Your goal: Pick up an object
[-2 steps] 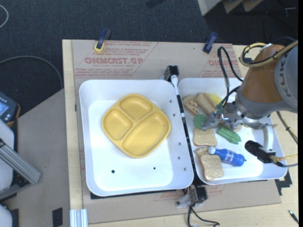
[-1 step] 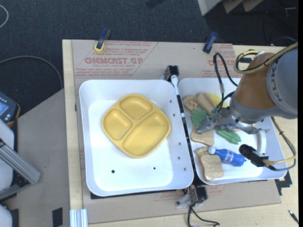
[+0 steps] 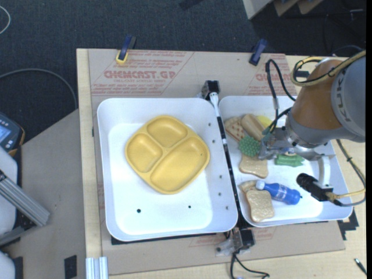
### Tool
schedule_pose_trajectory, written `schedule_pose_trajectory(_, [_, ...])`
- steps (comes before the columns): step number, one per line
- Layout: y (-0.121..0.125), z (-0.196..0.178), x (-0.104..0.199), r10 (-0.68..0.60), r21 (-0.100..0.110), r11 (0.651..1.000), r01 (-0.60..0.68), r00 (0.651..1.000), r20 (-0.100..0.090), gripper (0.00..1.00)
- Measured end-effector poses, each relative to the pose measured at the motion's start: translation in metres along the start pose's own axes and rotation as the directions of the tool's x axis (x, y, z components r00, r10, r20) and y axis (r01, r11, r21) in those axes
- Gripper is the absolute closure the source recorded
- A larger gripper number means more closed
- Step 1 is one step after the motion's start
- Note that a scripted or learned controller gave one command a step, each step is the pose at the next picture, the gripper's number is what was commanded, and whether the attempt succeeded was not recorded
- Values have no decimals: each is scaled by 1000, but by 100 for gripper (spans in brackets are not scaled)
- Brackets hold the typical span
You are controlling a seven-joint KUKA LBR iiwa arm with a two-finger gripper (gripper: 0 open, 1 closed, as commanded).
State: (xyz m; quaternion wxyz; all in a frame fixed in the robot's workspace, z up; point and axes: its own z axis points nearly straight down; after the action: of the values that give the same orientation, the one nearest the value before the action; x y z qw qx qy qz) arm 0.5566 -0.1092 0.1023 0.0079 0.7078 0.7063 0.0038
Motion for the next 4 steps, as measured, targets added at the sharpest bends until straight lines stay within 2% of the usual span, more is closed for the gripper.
schedule_pose_trajectory(1, [0,-64,1,-3,9,1000,3,1000,-4,100])
schedule_pose_trajectory(2, [2,-117,0,-3,9,1000,3,1000,-4,100])
schedule_pose_trajectory(4, [13,-135,108,-9,13,1000,9,1000,-7,100])
